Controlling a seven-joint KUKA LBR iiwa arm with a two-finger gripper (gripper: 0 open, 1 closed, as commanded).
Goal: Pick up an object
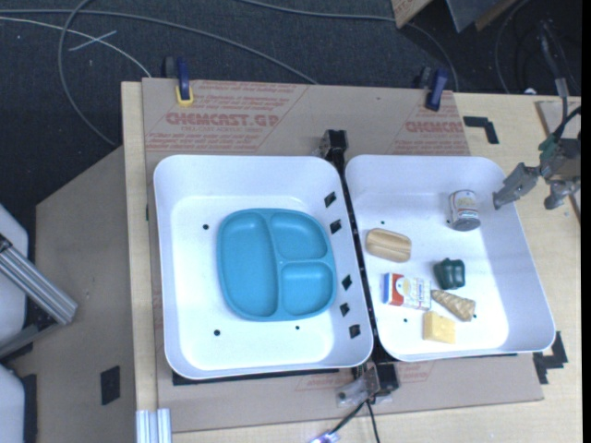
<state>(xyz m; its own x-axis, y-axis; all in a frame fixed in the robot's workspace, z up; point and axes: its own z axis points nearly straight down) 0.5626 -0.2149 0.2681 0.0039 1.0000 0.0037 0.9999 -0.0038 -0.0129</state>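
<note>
Gripper hovered at the right bin's far right rim, whether clenched or released I could not tell. Left bin held a blue divided plate. Right bin held a bread roll, carton, can, cheese wedge, green pepper.

We see open floor in the right bin above the bread roll, while the can, green pepper, carton and cheese wedges crowd beside and below it.
</note>
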